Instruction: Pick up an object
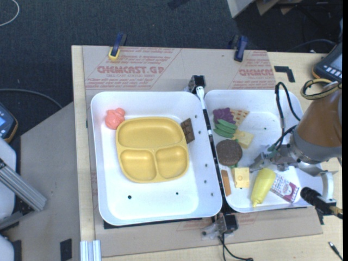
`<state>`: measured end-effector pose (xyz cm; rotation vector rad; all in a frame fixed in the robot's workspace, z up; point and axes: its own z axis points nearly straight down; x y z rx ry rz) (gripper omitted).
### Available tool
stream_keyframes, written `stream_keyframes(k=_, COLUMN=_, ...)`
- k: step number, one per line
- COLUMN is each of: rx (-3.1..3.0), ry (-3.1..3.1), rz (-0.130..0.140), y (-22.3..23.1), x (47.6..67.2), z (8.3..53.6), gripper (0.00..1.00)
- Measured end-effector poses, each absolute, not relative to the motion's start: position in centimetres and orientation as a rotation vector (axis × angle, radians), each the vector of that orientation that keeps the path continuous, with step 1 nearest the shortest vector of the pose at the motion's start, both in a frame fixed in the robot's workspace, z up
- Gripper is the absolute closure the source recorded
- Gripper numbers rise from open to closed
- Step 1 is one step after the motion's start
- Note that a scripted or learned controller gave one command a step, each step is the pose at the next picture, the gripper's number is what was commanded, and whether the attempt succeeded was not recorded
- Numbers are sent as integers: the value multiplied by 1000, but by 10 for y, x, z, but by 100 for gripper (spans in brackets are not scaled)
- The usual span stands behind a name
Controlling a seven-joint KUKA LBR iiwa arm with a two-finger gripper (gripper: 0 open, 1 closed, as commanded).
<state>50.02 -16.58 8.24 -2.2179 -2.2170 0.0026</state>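
Directly below the gripper (267,161), whose grip state cannot be told, the yellow bottle (261,185) lies in the right bin (272,99), long axis running slantwise toward the near rim.

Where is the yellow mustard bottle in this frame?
The yellow mustard bottle lies in the right bin, near its front edge, between a yellow cheese block and a pink packet.
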Motion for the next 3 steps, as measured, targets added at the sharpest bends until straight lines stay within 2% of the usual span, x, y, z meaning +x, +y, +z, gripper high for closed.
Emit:
stream_keyframes(k=1, rx=-2224, ry=-2220, rz=-1, y=-166, x=501, z=95, gripper=100)
stream_keyframes(k=2, rx=-2225, ry=-2227, rz=-3, y=-166, x=503, z=137, gripper=100)
stream_keyframes(k=3, rx=-2227, ry=-2227, rz=-4, y=-173, x=497, z=192, gripper=100)
